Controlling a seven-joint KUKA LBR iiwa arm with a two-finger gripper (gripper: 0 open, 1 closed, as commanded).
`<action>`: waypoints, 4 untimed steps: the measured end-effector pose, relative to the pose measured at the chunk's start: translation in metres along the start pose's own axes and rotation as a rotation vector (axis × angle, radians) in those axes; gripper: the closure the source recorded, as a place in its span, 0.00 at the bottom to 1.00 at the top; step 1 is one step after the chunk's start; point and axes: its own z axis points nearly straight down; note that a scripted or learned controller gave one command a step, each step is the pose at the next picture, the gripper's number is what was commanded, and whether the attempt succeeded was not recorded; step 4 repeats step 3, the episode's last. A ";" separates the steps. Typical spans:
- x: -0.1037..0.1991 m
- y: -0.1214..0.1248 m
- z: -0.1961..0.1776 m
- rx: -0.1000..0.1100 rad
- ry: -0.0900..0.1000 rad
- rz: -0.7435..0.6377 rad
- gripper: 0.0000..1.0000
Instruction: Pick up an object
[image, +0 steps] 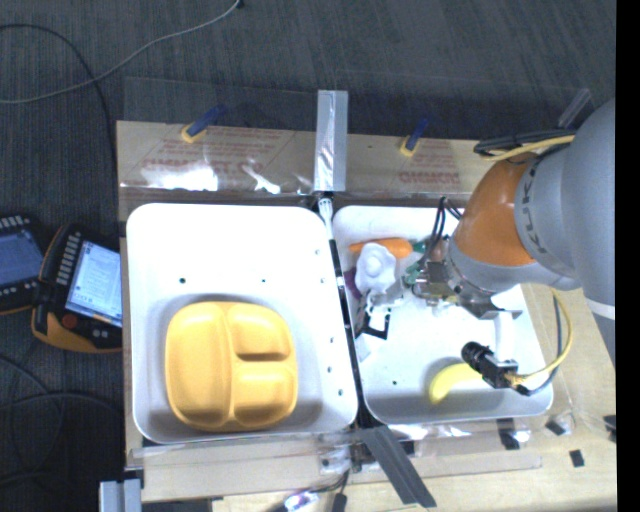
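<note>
The end effector (385, 300) is down in the right bin (520, 405), near its left wall, and honestly I can't tell if it's open or closed from this angle. Right by it sits a white bottle (375, 264) with an orange carrot-like thing (392, 246) lying sideways behind it, long axis running left-right. A yellow banana (447, 380) lies near the bin's front edge, curved, long axis roughly left-right, well apart from the end effector. The left bin (200, 235) holds a yellow divided tray (230, 363).
</note>
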 end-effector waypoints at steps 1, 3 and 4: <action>-0.051 0.118 0.007 -0.010 -0.006 -0.128 0.00; 0.045 0.115 -0.067 0.036 0.007 -0.202 1.00; 0.045 0.115 -0.067 0.036 0.007 -0.202 1.00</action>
